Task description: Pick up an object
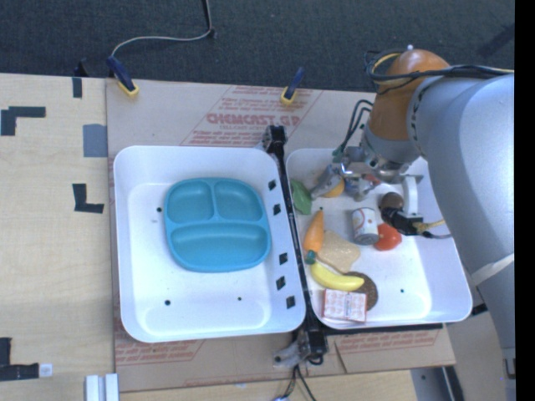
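1. The clutter in the right bin (435, 299) could spoil a grab: the fingers might knock a neighbour or close on nothing.
2. The gripper (347, 176) hangs low at the bin's twelve o'clock end; open or closed, I cannot tell.
3. A yellow item (334, 190) lies just beside it, the can (364, 225) at its five o'clock, the carrot (314, 232) at seven.

Bright, even overhead light; the white bins (134, 249) glare almost featureless, with soft short shadows inside their rims. Focus is slightly soft throughout, and small items beside the hand (351, 176) blur together.
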Tool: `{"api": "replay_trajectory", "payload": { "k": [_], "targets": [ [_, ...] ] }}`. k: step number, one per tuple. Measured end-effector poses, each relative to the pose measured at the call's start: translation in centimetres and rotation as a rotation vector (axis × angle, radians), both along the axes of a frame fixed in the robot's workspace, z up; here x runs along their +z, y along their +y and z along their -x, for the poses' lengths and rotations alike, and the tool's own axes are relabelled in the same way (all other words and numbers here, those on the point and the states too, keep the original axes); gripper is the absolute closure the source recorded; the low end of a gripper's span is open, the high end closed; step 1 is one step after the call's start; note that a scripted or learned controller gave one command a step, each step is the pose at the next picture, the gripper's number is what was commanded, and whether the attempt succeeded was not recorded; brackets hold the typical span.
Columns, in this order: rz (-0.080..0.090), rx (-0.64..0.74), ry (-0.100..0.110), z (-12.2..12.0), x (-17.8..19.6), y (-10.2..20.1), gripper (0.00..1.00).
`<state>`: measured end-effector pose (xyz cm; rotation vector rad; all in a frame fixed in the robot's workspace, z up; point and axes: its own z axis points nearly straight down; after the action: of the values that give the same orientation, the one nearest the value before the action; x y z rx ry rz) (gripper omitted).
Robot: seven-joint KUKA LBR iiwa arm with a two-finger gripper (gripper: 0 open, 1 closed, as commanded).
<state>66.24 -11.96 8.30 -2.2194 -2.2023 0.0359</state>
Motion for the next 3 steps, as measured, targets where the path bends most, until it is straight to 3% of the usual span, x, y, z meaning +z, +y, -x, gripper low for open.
{"api": "replay_trajectory", "payload": {
  "k": [1, 2, 3],
  "targets": [
    [-0.005, 0.008, -0.025, -0.6, 8.0, -3.3, 0.00],
    [-0.005, 0.009, -0.025, -0.1, 0.7, 0.1, 0.00],
    [-0.003, 0.008, -0.028, -0.6, 0.3, 0.9, 0.00]
  ]
}}
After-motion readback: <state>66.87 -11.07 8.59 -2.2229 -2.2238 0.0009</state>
